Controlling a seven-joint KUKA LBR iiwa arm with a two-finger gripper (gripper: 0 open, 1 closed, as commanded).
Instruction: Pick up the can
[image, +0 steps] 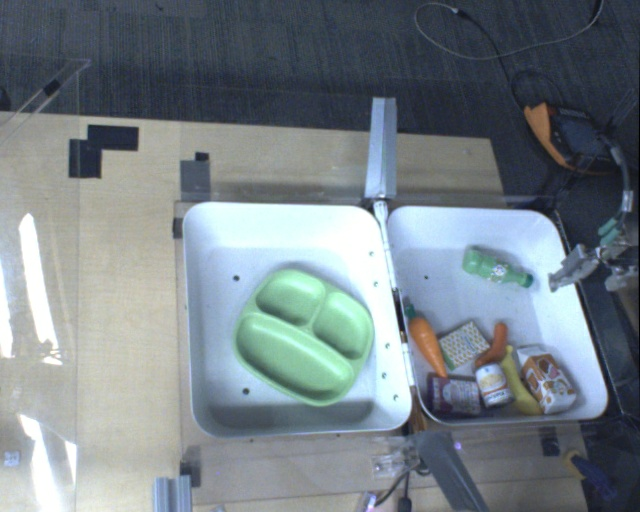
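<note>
- We see the can (490, 384) standing upright in the right bin (455, 235), near that bin's front wall; its round top faces up toward the camera, so its long axis runs vertical and it points to no side.
- Measured from the can, a dark purple packet (452, 394) lies just to its left, touching or nearly touching it; we cannot tell which.
- A yellow banana-like piece (517, 381) lies just right of the can, its length running from behind the can toward the front wall.
- Beyond that piece, further right of the can, sits an orange-and-white carton (546, 382), tilted.
- Behind the can lie a small checked packet (464, 344) and a thin orange-red piece (493, 344).
- Behind and left of the can a carrot (427, 344) lies with its green end pointing away from the front wall.
- Well behind the can, toward the bin's far wall, a green bottle (493, 268) lies on its side, its long axis across the bin with the cap to the right.
- The left bin (215, 250), well left of the can, holds a green divided tray (304, 335) with three compartments.
- The pincer (572, 270) hangs at the right bin's right rim, well behind and right of the can, apart from it; we cannot tell how its jaws stand.
- Both bins rest on the wooden table (120, 300).
</note>
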